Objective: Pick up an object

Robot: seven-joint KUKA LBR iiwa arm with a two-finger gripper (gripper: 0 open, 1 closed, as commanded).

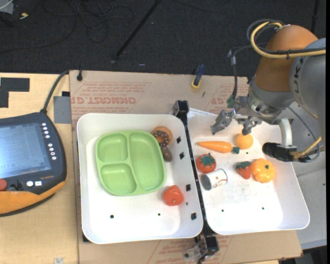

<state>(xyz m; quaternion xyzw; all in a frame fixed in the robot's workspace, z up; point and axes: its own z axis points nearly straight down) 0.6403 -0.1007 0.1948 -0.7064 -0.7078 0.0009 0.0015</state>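
My gripper (234,124) hangs over the back of the right bin (264,216), open, with nothing between its fingers. Just below its right finger lies a small orange fruit (243,141). A carrot (215,146) lies to the left of that fruit. Further forward sit a red tomato (206,163), a white cup on its side (214,179), a small red strawberry-like piece (243,169) and a yellow-orange pepper (263,170).
The left bin (99,213) holds a green divided plate (129,163), a doughnut (162,135), a brown piece (167,153) and a red fruit (172,195). A black divider (190,164) runs between the bins. A teach pendant (22,158) lies at the far left.
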